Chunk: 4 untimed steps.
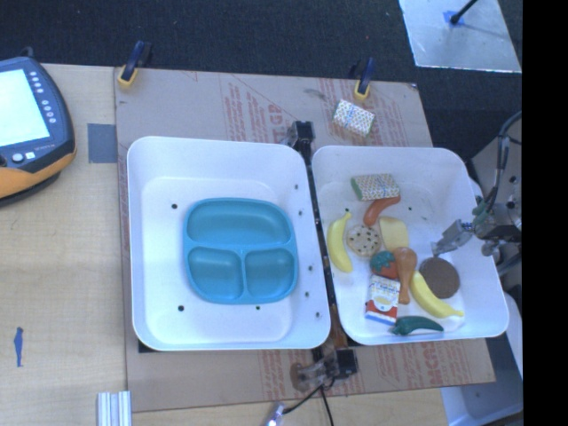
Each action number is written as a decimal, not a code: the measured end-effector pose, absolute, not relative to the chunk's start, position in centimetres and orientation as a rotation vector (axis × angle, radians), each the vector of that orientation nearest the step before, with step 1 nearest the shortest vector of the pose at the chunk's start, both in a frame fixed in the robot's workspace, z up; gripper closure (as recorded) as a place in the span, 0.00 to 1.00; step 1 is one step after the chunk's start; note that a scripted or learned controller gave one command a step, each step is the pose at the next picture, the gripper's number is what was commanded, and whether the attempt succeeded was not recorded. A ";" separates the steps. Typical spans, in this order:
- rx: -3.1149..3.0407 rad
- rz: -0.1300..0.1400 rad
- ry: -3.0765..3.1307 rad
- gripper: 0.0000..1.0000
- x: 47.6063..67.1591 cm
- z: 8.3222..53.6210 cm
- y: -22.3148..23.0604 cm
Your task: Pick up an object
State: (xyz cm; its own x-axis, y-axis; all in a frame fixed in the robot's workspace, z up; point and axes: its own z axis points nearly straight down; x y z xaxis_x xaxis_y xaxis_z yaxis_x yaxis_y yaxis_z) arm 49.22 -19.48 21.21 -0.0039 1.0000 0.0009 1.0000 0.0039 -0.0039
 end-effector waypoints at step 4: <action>-2.214 0.001 -2.225 1.00 51.7 19.2 -6.2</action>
State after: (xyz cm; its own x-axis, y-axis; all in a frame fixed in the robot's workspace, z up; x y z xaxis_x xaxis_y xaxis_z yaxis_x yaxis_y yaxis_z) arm 51.69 -6.21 19.20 -0.0050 1.0000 0.0017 1.0000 0.0050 -0.0024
